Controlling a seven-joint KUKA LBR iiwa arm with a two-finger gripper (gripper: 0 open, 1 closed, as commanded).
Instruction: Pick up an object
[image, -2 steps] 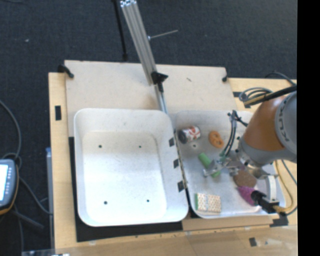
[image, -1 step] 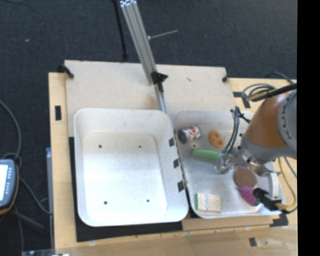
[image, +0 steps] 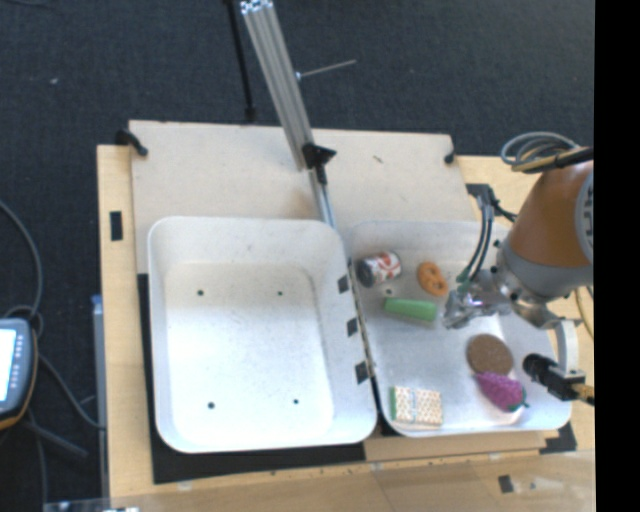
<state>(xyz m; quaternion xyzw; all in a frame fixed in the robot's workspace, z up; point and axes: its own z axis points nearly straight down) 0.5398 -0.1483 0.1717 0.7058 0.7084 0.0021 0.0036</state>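
Gripper low in the right bin, just at three o'clock of the green cylinder (likeliest target, judging by nearness). Grip state: cannot tell. Nothing lifted yet; closing and raising remain.

A dark carpet floor surrounds the light wooden bench. A metal pole rises behind; at left, perhaps a screen device.

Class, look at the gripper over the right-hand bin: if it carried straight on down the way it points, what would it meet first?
Probably the green cylinder: the gripper hangs just off its right end, though depth is unclear from above.
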